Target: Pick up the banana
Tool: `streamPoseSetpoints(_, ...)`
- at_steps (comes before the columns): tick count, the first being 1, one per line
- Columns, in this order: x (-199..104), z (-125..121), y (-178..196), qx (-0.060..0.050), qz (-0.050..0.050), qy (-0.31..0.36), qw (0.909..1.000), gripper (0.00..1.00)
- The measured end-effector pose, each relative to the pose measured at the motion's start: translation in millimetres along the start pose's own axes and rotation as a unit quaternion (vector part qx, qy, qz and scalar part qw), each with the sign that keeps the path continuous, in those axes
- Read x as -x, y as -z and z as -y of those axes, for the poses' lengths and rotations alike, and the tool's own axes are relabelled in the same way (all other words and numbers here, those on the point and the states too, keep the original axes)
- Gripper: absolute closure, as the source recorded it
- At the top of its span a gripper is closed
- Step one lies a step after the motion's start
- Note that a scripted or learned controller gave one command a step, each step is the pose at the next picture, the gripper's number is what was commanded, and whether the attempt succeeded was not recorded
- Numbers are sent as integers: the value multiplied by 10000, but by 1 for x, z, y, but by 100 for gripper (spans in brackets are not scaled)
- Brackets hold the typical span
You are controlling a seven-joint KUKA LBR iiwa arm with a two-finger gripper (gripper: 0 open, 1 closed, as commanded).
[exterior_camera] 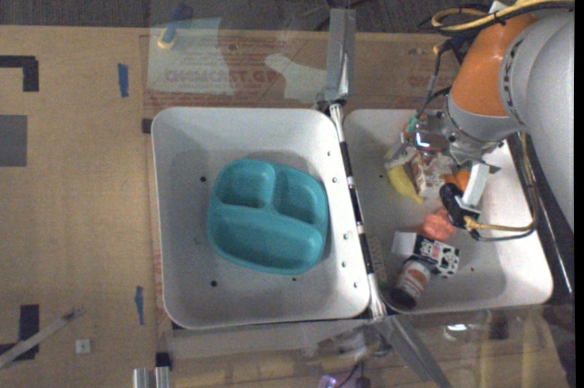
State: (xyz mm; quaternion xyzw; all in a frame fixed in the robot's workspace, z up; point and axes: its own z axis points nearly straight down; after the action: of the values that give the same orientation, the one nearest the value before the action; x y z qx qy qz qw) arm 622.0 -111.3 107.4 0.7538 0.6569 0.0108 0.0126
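At the right bin's (511, 286) near edge lie a dark bottle (412, 280) and a black-and-white box (440, 256), an orange item (438, 225) just beyond; farther in, toward the left wall, the banana (401, 179) lies touching a brown packet (425, 173). The gripper (436, 149) hovers over both, its grip impossible to tell. Crowding could make it seize the packet or nudge the banana aside

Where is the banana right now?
The banana lies in the right bin, upper left area, just beneath the hand.
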Motion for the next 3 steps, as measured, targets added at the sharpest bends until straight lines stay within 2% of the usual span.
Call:
streamPoseSetpoints(1, -12, -5, 0, 66, 47, -1130, 9936, 0)
streamPoseSetpoints(2, -6, 23, 2, 105, -10, -2115, 9773, 0)
streamPoseSetpoints(3, -4, 19, 18, 156, 3, -2102, 9775, 100)
